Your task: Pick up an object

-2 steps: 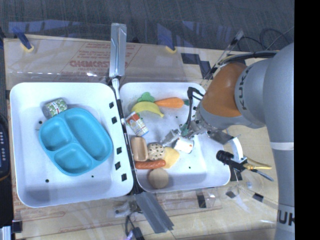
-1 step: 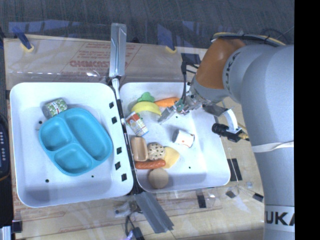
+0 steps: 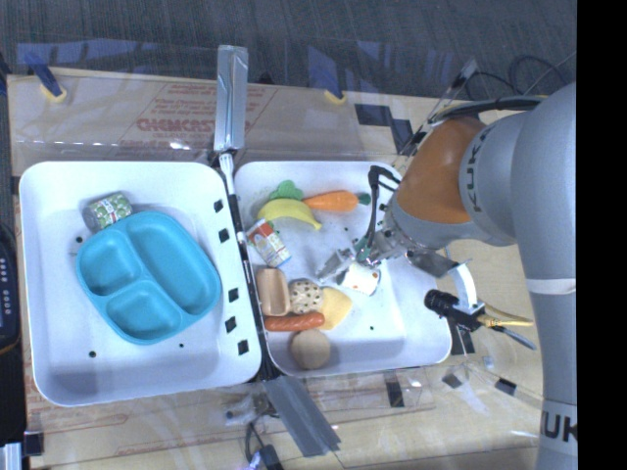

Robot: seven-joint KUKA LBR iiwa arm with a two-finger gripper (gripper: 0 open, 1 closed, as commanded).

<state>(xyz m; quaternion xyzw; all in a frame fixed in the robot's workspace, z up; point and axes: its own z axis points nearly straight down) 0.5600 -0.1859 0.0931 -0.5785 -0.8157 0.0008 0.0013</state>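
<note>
- Nearest the camera, at the right bin's (image 3: pixel 431 346) front edge, sits a round tan ball-like toy (image 3: pixel 312 349), with a red sausage (image 3: pixel 293 322) lying crosswise just behind it.
- Further in, a bread-like piece (image 3: pixel 272 291), a speckled cookie (image 3: pixel 305 295) and a pale yellow wedge (image 3: pixel 336 307) crowd together.
- Beside them, the pincer (image 3: pixel 345 262) hangs low over the bin's middle; whether it is apart or together cannot be told. A small white object (image 3: pixel 361 280) lies just beside it, toward the arm.
- Farther back lie a small can (image 3: pixel 269 244), a smooth banana (image 3: pixel 289 211) and a carrot (image 3: pixel 331 201), long axes roughly crosswise.
- Leftward, the other bin (image 3: pixel 49 360) holds a blue divided tray (image 3: pixel 147 274).
</note>
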